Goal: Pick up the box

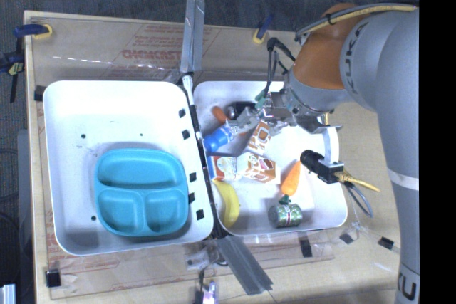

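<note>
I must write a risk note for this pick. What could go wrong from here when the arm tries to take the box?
1. The orange-and-white printed box lies crowded: the yellow banana, the orange carrot and a blue packet sit close, so the gripper may catch a neighbour instead.
2. The box lies near the divider wall of the right white bin, which leaves little room.

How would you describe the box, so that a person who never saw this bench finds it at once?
Look at the right bin, the one without the blue tray. The box lies near its middle, between the banana and the carrot. It is the only flat, printed carton, white and orange, among rounded items.
</note>
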Tool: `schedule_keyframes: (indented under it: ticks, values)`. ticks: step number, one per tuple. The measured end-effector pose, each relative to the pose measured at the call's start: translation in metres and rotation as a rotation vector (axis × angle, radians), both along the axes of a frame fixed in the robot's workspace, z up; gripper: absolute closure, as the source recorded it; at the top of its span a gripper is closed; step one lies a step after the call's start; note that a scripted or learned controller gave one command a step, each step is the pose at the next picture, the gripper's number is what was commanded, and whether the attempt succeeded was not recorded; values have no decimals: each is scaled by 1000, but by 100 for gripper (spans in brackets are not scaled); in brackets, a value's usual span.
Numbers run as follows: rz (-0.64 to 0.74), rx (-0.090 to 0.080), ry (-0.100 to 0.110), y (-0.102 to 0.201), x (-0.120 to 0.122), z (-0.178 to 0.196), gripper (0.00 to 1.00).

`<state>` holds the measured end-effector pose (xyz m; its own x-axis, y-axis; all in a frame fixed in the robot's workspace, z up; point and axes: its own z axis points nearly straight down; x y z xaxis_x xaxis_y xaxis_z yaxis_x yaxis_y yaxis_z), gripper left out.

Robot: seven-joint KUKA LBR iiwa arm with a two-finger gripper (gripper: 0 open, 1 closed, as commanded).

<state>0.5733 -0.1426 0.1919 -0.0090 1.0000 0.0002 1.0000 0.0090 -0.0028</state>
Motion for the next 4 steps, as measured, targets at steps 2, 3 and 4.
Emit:
schedule_keyframes:
  ticks: [2,3,4]
  values:
    - [12,-6,-24,20,61,-89,0]
    - [17,-6,-22,21,61,-79,100]
    - [-23,0,-3,28,-5,10,100]
